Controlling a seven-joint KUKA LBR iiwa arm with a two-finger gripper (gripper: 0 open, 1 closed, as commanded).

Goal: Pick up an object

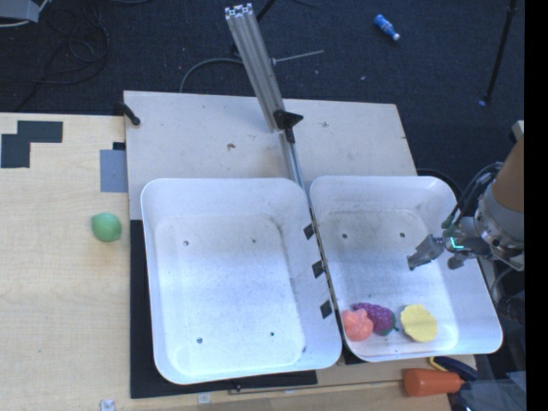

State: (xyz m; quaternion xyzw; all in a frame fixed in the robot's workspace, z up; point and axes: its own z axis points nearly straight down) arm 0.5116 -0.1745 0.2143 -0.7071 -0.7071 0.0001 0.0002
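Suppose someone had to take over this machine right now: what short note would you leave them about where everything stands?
Gripper: over the right bin, near its right wall, fingers spread, nothing between them.
Things: pink toy, purple toy and yellow toy lie together along the near edge of the right bin. The pink and purple ones touch; the yellow one sits just to their right. A green ball lies on the wooden bench, left of the left bin.
Done: nothing picked up yet.
Left: come down on one toy, close on it, lift. The yellow one looks easiest, being least crowded.
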